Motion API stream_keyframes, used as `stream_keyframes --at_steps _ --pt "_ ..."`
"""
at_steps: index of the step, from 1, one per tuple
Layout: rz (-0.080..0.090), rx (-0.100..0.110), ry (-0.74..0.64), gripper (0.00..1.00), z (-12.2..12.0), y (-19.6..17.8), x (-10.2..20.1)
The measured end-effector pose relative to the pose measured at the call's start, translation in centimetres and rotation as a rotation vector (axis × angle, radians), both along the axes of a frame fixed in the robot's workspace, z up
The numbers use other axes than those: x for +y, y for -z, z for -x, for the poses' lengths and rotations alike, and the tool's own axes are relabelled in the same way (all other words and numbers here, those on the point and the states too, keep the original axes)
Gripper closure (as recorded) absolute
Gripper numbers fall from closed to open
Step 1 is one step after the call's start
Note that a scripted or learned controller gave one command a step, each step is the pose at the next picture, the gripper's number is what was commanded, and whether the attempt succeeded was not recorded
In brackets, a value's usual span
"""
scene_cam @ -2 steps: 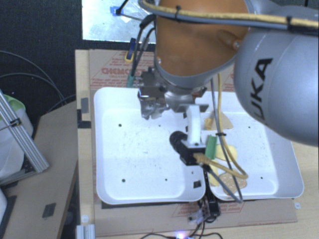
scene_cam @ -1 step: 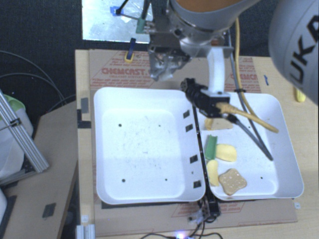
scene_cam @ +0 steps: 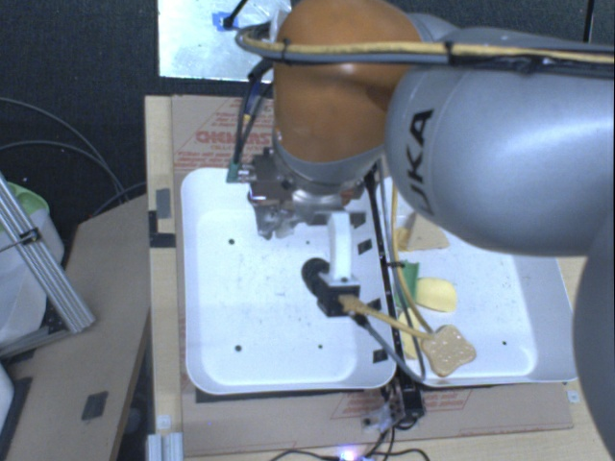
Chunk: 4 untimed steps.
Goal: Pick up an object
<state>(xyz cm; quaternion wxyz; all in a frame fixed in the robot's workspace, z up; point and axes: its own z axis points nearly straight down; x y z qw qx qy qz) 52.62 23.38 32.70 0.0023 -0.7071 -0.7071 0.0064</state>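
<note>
Yellow piece, tan slice: right bin; gripper perhaps over left bin.

Yellow lump near tan toast-like slice, flat in right-hand bin

The left bin's near half is left open. The right bin's near left corner is taken up by a yellow piece and a tan slice.

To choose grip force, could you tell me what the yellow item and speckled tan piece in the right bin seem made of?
Yellow item: smooth, faint sheen, probably plastic. Speckled tan piece: matte, dotted like toast, perhaps foam or plastic; uncertain.
</note>
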Motion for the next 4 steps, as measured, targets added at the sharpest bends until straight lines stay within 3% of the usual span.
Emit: stream_keyframes --at_steps 1,2,3,4 --pt "-0.006 -0.010 0.000 1.00 4.1 -0.4 -2.9" --pt "-0.001 0.001 0.004 1.00 4.2 17.3 -6.9" --pt "-0.006 -0.018 0.001 1.00 -4.0 21.8 -8.9" --pt "-0.013 -0.033 -0.007 1.00 -6.5 -11.5 -3.4"
